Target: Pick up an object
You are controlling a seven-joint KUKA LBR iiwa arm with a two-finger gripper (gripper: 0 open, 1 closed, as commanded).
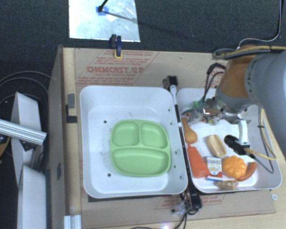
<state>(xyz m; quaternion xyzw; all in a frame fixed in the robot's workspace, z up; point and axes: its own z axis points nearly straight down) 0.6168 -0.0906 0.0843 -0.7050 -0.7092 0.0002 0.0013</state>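
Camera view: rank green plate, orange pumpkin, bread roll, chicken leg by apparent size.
1. green plate, by far
2. orange pumpkin
3. bread roll and chicken leg: look about alike, so I won't rank them.

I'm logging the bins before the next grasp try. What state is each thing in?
Green plate: flat in the left bin, nothing on it.
Bread roll: lying in the right bin.
Orange pumpkin: resting near that bin's front.
Gripper: low over the right bin's back.
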